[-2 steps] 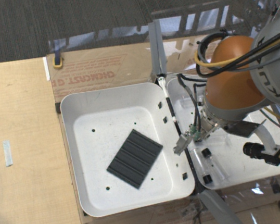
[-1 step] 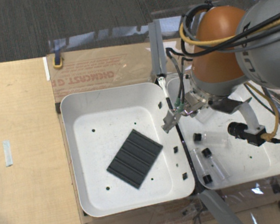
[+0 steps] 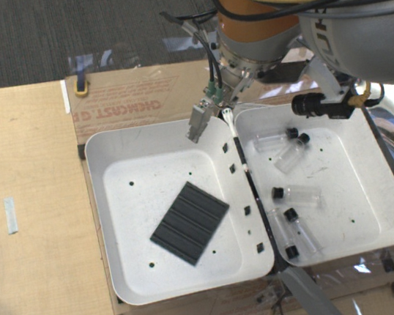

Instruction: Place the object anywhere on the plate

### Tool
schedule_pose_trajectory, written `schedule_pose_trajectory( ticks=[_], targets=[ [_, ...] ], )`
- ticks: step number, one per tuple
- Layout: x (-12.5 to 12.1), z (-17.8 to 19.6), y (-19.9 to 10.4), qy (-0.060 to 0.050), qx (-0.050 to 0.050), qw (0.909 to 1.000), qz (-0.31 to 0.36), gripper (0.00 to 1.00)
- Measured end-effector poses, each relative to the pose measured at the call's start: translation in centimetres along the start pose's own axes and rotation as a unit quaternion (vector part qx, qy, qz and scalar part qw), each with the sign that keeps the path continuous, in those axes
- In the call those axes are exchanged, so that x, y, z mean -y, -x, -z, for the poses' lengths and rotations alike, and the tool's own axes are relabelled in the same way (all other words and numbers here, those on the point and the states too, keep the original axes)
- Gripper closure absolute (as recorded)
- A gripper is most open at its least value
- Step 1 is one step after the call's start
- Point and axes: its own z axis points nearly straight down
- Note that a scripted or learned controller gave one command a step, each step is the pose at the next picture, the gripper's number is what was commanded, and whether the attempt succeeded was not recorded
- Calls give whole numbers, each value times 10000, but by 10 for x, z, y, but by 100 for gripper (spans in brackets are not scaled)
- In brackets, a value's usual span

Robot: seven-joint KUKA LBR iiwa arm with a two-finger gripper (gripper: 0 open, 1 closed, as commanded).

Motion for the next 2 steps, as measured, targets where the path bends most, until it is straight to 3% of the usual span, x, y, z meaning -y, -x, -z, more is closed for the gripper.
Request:
schedule_pose_trajectory(
  ticks=[1,2],
  targets=[
    [-57,31,11,-6,2,9862,-1654,0],
    [-57,38,11,-22,10,9864,-1645,100]
  ],
)
